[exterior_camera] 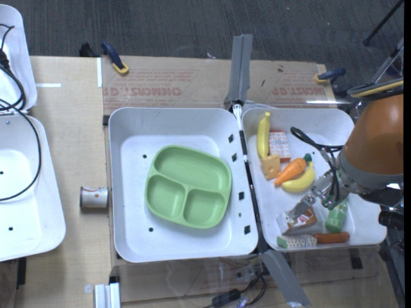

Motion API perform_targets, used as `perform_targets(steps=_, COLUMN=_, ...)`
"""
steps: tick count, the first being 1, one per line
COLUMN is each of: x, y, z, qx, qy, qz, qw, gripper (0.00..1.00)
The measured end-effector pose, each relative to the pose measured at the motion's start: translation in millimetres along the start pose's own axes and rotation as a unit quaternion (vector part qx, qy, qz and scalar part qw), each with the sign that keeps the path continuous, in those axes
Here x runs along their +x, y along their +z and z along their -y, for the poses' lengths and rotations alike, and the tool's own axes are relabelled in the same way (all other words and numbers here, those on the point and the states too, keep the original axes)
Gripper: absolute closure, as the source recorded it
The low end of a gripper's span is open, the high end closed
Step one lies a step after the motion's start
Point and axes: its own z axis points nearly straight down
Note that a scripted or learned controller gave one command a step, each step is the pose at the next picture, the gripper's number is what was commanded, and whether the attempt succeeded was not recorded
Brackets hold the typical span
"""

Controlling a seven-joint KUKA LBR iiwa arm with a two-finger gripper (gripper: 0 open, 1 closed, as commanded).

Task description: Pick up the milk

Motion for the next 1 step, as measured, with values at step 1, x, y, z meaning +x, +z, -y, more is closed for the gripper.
perform_targets(steps=1, x=-9.2, y=48.9, z=-2.4, qx=-0.008, qy=-0.183, qz=0.004, qw=0.9830, gripper=0.00)
